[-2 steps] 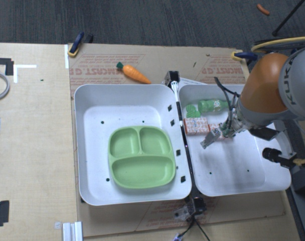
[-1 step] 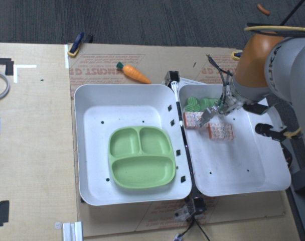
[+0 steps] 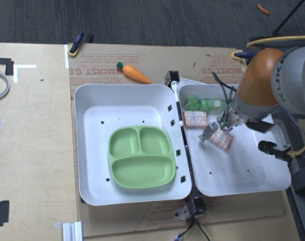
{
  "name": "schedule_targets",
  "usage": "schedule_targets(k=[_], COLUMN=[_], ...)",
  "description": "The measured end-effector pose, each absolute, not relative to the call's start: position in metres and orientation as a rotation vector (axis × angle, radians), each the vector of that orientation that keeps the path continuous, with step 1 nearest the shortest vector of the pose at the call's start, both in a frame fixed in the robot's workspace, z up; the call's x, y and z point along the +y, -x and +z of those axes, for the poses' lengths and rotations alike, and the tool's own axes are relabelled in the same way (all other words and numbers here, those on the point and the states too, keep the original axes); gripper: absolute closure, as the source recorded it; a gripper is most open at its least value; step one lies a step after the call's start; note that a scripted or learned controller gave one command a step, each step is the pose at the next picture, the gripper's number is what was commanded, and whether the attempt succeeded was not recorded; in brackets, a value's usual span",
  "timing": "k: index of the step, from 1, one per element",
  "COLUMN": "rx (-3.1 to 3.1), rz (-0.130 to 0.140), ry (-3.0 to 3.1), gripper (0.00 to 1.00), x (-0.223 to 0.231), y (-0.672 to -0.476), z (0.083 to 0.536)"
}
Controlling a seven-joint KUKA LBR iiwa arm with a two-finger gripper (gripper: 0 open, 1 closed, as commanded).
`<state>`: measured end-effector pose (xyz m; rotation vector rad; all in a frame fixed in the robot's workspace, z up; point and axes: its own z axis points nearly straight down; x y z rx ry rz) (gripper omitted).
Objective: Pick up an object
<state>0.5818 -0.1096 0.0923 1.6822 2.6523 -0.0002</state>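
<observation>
In the right bin (image 3: 253, 177), a small red-and-white box (image 3: 223, 141) lies tilted near the middle. My gripper (image 3: 217, 129) hangs low directly over its upper left edge, seeming to touch it. A second red-and-white box (image 3: 195, 119) sits by the bin's left wall, with a green toy vegetable (image 3: 198, 104) just behind it. The grey arm with its orange band (image 3: 260, 79) comes in from the right and covers the bin's back right corner.
The left bin (image 3: 92, 109) holds a green divided plate (image 3: 141, 157). A toy carrot (image 3: 134, 73) lies on the cardboard behind the bins. A blue clamp (image 3: 76, 43) sits at the cardboard's far left corner. Black cable parts (image 3: 273, 148) hang by the arm.
</observation>
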Motion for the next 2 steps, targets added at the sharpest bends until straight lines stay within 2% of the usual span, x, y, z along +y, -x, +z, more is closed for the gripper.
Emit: schedule_targets(k=[1, 2], rx=[2.649, 2.822], rz=[0.0, 0.001], ry=[-1.685, -1.374], gripper=[1.0, 1.0], x=[-0.11, -0.039], y=[-0.582, -0.566], z=[0.102, 0.213])
